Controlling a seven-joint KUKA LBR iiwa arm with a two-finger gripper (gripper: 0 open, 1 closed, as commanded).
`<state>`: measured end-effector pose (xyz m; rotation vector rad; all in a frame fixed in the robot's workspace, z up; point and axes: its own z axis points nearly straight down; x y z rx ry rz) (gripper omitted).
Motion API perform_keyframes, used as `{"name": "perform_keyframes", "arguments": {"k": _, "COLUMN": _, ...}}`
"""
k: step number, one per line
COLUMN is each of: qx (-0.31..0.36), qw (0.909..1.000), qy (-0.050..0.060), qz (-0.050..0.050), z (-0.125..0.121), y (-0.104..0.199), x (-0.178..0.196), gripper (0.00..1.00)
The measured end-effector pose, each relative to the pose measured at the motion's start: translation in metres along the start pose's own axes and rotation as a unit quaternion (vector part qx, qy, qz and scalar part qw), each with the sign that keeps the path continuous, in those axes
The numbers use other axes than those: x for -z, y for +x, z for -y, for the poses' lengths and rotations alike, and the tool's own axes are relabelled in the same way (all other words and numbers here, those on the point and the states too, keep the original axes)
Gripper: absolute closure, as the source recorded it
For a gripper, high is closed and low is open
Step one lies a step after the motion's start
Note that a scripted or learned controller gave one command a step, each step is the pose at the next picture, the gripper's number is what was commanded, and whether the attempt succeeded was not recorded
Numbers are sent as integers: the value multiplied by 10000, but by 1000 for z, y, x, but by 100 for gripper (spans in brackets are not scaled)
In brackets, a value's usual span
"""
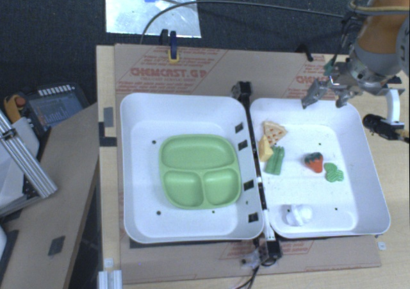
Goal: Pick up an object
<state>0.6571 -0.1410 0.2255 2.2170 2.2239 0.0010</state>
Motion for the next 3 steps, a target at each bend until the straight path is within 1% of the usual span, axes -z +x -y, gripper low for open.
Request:
{"name": "perform_keyframes", "arguments": {"k": 1, "qx": 13, "qw": 10000, "qy": 4, "qz": 1, "z": -6, "y": 2, "x": -43, "gripper": 0}}
{"name": "perform_keyframes", "arguments": {"k": 2, "qx": 13, "qw": 10000, "qy": 19, "qz": -4, "z": -7, "y": 3, "x": -106, "gripper": 0}}
{"name": "perform_keyframes", "arguments": {"k": 3, "qx": 11, "qw": 10000, "qy": -42, "qz": 5, "z": -10, "y": 3, "x": -137, "gripper": 0}}
